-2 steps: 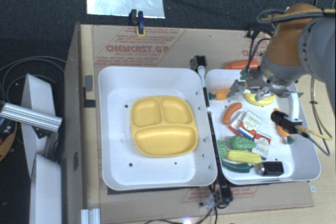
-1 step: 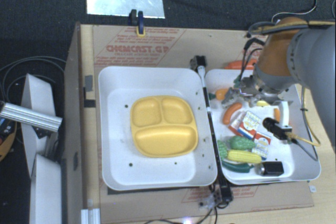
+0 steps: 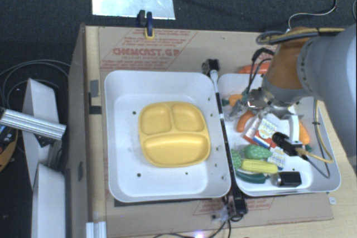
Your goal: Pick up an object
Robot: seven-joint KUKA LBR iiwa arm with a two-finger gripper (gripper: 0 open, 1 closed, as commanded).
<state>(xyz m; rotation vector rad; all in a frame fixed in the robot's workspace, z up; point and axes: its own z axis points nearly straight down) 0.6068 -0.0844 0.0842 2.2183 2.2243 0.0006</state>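
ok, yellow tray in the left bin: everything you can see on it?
The yellow tray is a rounded-rectangle divided plate, apparently matte plastic. It has three compartments: two small ones on the far side and one wide one on the near side. It lies flat, right way up, slightly rotated, around the middle of the left bin, touching just the bin floor. Nothing sits in it. The gripper is over the right bin, well away.

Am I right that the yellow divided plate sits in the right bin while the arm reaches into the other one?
Not quite: the camera view shows the yellow divided plate in the left bin. The arm reaches into the other one, the right bin, among the toys.
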